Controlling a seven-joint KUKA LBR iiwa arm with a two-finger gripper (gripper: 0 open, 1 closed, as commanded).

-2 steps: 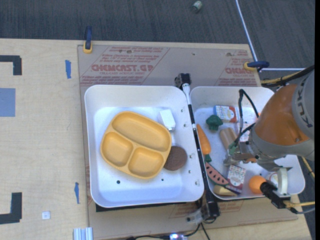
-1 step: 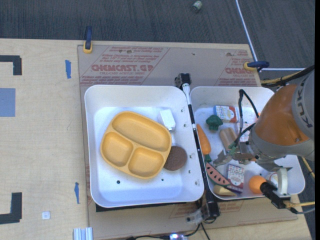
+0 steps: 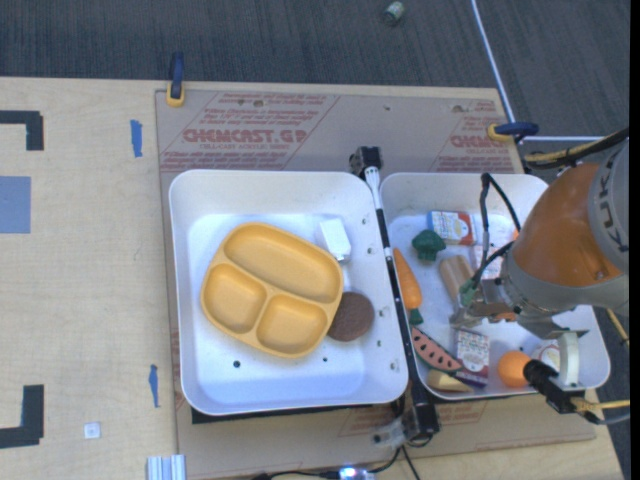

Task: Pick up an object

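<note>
The right bin (image 3: 432, 308) holds several small items. An orange carrot (image 3: 406, 278) lies along its left wall, and a green toy (image 3: 429, 245) and a white-and-red carton (image 3: 450, 226) sit near the back. A tan cylinder (image 3: 455, 273) lies mid-bin. At the front are a watermelon slice (image 3: 435, 351), a printed packet (image 3: 471, 351) and an orange ball (image 3: 513, 369). My gripper (image 3: 478, 306) hangs low in this bin, between the tan cylinder and the packet, with the arm covering the bin's right half. Nothing shows as held.
The left bin (image 3: 185, 268) holds a yellow divided plate (image 3: 272, 288), a brown round disc (image 3: 352, 316) at its right edge and a small white block (image 3: 334, 236) behind it. A black rail (image 3: 385, 258) runs between the two bins.
</note>
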